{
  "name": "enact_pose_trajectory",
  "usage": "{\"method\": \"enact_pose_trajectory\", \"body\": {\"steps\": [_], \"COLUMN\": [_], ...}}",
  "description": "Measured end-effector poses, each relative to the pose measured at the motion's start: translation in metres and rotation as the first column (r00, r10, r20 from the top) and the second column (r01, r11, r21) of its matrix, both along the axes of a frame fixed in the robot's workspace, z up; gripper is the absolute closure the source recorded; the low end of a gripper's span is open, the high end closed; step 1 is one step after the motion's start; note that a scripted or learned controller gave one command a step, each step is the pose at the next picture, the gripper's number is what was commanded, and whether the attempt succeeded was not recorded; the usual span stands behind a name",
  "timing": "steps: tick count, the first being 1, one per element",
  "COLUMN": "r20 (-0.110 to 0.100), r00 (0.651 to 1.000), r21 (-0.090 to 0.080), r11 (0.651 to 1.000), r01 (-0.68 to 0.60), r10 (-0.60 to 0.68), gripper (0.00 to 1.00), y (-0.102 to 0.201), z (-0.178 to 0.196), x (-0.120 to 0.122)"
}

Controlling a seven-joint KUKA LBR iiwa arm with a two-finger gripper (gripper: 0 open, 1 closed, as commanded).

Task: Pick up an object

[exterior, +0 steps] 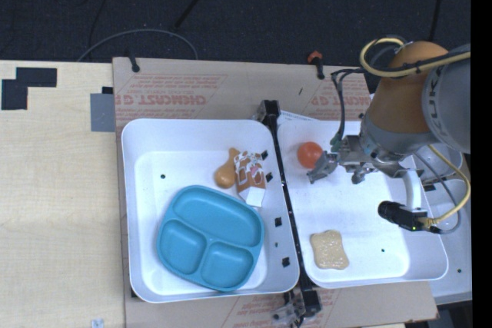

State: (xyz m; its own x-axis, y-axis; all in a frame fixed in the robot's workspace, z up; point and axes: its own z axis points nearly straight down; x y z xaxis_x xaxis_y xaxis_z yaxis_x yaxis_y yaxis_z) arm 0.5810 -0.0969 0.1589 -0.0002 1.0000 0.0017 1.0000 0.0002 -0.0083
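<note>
Dark carpet with loose cables lies beyond the counter (54, 180), which carries my two white bins side by side on a cardboard sheet. My claw (338, 167) hangs low over the right bin (430, 269), near its back left corner, and from this slant I cannot tell whether it is spread or closed; nothing shows between its tips.

Just beside it, toward the divider, sits a small red-orange ball (309, 154) on the bin floor, touching nothing I can make out. I judge it the nearest candidate. It looks smooth and round, probably light, and likely to roll or squirt sideways if I pinch it off centre, so I would close across its widest part from straight above.

Nearer the front of the same bin lies a flat tan piece (330, 250), like a slice of bread; it looks soft and low, hard to get under.

Over in the left bin (138, 165), a blue divided plate (209, 237) fills much of the floor, with a tan pear-shaped object (226, 173) and a small printed packet (250, 172) touching each other just behind it.
</note>
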Motion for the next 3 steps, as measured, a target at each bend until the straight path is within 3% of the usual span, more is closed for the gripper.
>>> {"method": "enact_pose_trajectory", "body": {"steps": [1, 2, 3], "r20": [0.002, 0.002, 0.01], "r00": [1.0, 1.0, 1.0], "r21": [0.0, -0.001, -0.002], "r11": [1.0, 1.0, 1.0], "r01": [0.001, 0.006, 0.0], "r10": [-0.001, -0.006, 0.0], "gripper": [0.0, 1.0, 1.0], "y": [0.003, 0.001, 0.0], "z": [-0.043, -0.031, 0.024], "x": [0.0, 0.0, 0.01]}}
